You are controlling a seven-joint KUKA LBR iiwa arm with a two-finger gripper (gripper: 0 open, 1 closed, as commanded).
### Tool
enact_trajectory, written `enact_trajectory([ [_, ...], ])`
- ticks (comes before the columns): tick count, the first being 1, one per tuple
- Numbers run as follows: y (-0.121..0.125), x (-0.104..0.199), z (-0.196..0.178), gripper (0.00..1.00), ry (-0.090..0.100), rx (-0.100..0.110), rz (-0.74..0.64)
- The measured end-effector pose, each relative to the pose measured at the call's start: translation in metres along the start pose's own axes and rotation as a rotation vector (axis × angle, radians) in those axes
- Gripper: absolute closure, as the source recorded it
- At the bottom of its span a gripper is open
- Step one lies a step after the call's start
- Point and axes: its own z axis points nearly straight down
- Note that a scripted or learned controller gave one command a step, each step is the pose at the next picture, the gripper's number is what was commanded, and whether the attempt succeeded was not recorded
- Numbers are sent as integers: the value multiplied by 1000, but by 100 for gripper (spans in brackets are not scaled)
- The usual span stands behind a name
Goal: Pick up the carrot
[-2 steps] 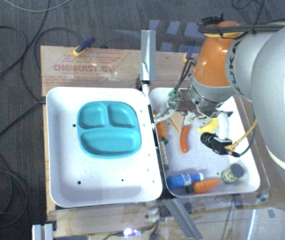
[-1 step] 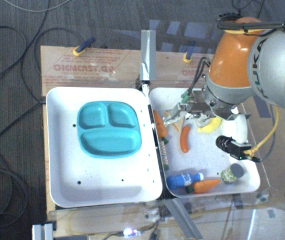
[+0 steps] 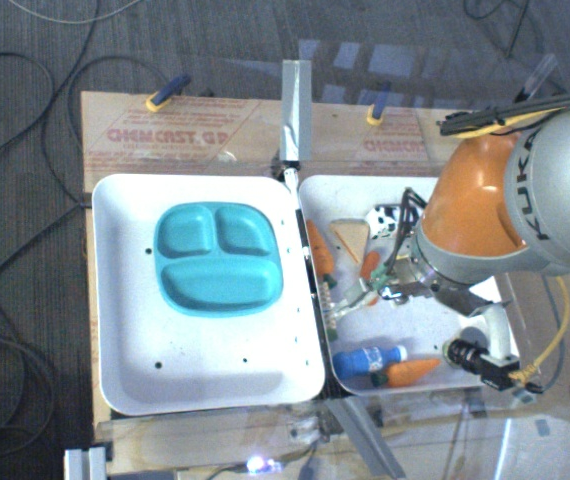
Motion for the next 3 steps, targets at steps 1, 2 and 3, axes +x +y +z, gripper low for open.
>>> enact_trajectory([
  [1, 43, -7, -59, 0, -3, -3, 49],
  [2, -7, -40, 8, 0, -1, -2, -380],
  [3, -9, -57, 95, 0, -1, -3, -376],
])
